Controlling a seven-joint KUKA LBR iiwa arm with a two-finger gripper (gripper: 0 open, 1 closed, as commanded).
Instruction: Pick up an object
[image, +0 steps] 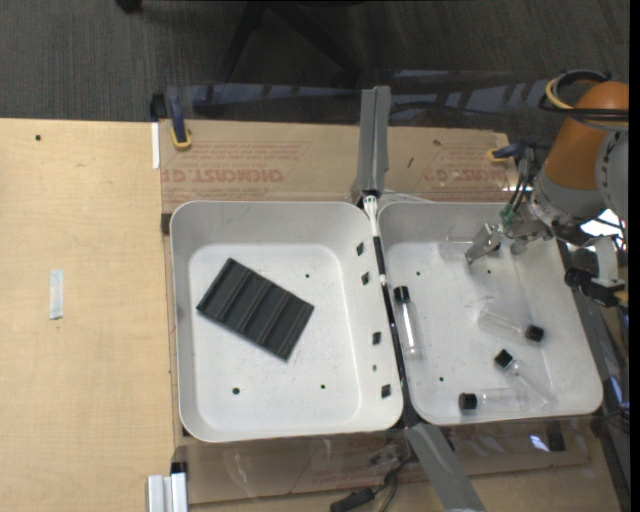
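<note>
Gripper (484, 243): over right bin (585, 400), upper part; whether it is apart or together, cannot tell. Clear tubes (505, 325) lie below it, apart. Risk: slick, see-through tubes roll aside, grasp missing.

A light wooden bench top (80, 300) is filling the left side of the scene, with a small pale strip (56, 295) lying on it and a tiny dark dot near its far left corner. Brown cardboard (270, 165) with mirrored red lettering is lying flat under the far part of the work area, running left to right, held at its far edge by an orange clamp (180, 135) on the left and another clamp (503, 153) on the right. Beyond the bench, grey carpet (90, 60) is covering the floor, and dark legs of furniture (290, 35) are standing on it. Even, soft light is falling everywhere.
</note>
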